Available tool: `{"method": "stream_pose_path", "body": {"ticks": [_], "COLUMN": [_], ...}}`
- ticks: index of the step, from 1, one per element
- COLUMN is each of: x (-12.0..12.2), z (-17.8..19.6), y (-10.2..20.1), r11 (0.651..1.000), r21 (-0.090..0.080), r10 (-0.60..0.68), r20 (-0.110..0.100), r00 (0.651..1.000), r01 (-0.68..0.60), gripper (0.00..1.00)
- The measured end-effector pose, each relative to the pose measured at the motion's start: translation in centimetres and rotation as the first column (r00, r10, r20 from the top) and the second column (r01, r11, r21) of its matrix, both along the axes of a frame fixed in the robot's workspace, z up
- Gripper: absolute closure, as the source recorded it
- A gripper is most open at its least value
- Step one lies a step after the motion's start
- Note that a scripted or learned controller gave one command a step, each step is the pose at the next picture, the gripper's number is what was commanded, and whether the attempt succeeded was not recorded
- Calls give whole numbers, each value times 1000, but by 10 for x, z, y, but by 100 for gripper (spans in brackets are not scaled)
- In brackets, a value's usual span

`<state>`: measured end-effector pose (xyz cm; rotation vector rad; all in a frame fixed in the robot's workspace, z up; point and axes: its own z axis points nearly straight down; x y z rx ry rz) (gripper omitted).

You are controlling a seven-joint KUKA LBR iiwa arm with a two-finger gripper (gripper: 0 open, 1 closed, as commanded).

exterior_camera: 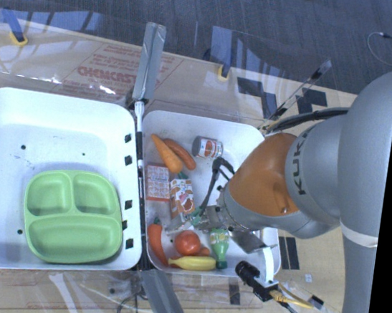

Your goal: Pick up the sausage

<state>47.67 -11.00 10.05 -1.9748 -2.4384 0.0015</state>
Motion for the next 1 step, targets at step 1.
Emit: {"method": "stream_pose_path", "body": {"ticks": [1], "x": [0], "z": [91], "y": [95], "r11": [997], "r21": [-1], "r10": [-83], "r20": [1], "r00": [997], "r01": [83], "gripper": [0]}}
